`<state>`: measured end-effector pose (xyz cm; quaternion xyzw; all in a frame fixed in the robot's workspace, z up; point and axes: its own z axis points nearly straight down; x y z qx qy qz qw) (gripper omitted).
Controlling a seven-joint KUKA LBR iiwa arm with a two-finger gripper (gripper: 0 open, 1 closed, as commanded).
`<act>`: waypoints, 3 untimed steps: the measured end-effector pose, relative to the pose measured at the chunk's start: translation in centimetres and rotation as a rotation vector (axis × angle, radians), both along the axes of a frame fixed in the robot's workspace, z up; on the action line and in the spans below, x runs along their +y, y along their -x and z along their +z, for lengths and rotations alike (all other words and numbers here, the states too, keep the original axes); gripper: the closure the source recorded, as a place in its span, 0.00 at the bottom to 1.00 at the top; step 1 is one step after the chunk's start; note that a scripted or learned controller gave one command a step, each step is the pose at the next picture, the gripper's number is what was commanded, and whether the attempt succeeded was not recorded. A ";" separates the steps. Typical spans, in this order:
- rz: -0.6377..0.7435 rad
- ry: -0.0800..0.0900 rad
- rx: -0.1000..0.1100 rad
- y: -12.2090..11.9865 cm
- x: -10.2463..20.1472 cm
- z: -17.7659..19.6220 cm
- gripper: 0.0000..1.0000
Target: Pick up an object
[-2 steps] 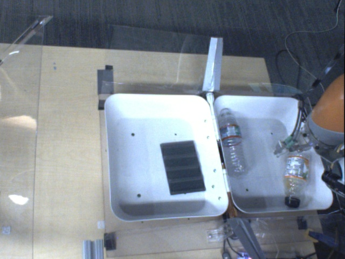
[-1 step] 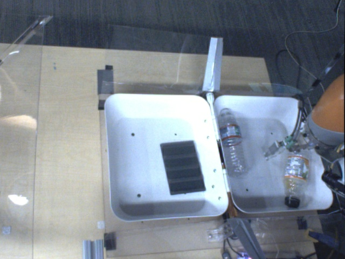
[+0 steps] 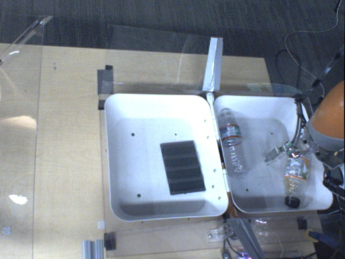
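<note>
2 bottles lie in the right bin [image 3: 269, 104]. Hand [image 3: 280, 152] hovers between them, grip state unreadable. Small bottle [image 3: 295, 181] sits just right and nearer; clear bottle [image 3: 232, 140] left, long axis running front-to-back.

1. We see the arm [image 3: 330, 124] coming in at the right edge of the frame, at mid-height.
2. Its orange band bulges as a rounded shape there, with grey beneath it.
3. The gripper [image 3: 284, 152] sits lower left of the band, its metal parts angled left.
4. We cannot tell how its jaws stand.
</note>
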<state>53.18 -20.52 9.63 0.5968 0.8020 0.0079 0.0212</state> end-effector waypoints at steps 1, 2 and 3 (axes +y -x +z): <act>-0.079 0.011 -0.043 1.8 -0.2 1.8 0.00; -0.027 0.015 -0.044 1.7 -0.1 1.2 0.00; -0.213 -0.014 0.019 -1.2 1.2 -0.6 0.00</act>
